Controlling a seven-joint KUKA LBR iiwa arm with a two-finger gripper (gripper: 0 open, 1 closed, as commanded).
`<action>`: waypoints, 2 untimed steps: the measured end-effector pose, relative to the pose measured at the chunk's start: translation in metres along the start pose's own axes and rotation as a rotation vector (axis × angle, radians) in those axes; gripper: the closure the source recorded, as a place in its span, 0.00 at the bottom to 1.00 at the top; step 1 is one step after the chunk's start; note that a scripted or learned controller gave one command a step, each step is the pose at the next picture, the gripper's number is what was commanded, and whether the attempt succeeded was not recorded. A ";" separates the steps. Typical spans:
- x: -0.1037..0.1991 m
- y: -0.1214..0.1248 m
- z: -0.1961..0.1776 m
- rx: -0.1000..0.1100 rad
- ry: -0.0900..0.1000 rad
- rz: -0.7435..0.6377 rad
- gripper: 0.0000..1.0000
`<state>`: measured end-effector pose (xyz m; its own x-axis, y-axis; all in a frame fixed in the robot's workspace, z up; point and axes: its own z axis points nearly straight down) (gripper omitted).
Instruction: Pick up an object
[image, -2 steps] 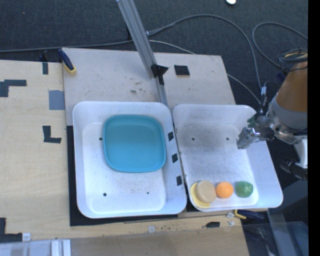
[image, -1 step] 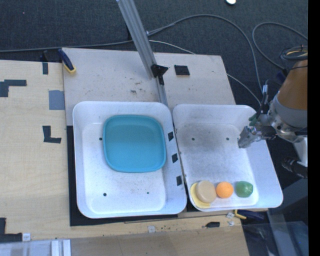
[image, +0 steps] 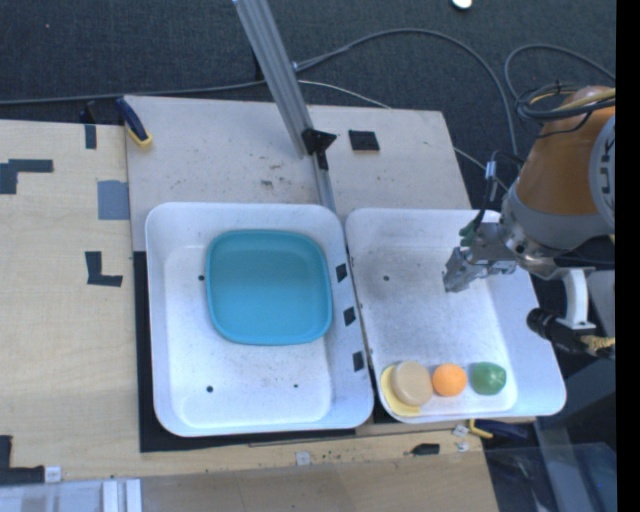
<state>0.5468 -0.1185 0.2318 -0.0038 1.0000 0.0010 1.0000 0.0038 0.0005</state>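
- I see 2 white bins: left bin, right bin, both w/ dark specks.
- Plate in left bin: plain teal-blue.
- Right bin, near edge, I count 3 round things: beige one on a yellow rim, orange ball, green ball.
- Arm: orange band, grey below; gripper grey.
- Bench: pale wood, speckled.
- Floor: dark grey carpet, black & white cables.

Arm reaches in, end effector angled downward.
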 end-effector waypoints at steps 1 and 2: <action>0.048 0.002 0.010 0.002 0.000 0.000 1.00; 0.097 0.010 0.000 0.001 0.000 0.000 1.00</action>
<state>0.5566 -0.0219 0.2315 -0.0036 1.0000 0.0010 1.0000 0.0036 0.0000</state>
